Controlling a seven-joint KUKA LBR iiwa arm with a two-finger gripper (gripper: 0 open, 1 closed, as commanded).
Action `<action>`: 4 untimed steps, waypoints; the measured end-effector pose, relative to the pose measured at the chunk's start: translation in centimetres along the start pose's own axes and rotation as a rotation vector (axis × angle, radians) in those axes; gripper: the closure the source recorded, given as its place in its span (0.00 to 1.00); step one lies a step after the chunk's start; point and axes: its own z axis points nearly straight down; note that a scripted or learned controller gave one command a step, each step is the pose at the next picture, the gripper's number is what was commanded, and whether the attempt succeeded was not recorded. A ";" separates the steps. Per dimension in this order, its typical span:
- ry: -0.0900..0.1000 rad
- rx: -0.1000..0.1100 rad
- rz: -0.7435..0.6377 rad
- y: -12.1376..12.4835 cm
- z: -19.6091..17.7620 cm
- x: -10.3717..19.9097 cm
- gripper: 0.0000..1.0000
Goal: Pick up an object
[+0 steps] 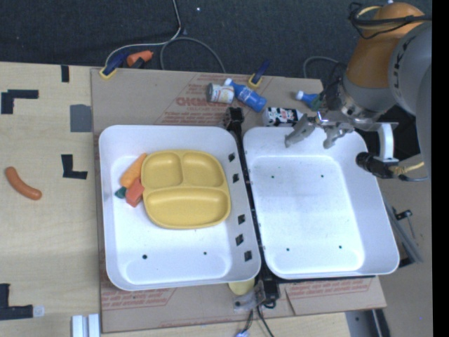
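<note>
My gripper [313,137] hangs over the far rim of the right bin [316,258], its two grey fingers [296,135] spread apart and open with nothing between them. In the left bin [168,272] lies a yellow divided plate [185,188]. An orange carrot-like toy [130,172] and a small red and green piece [132,196] lie against the plate's left side.
A blue and white bottle [237,93] lies on the cardboard behind the bins. Left of the bins an orange sausage-like toy [23,183] rests on the wooden bench. An orange-handled clamp [126,61] sits at the cardboard's far left corner. The arm's orange band [382,41] is at the upper right.
</note>
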 end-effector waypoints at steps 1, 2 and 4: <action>0.001 0.005 -0.003 0.9 12.5 3.7 0.00; 0.000 -0.002 -0.001 2.8 11.5 3.5 0.00; -0.001 0.001 0.000 -3.1 12.3 1.4 0.00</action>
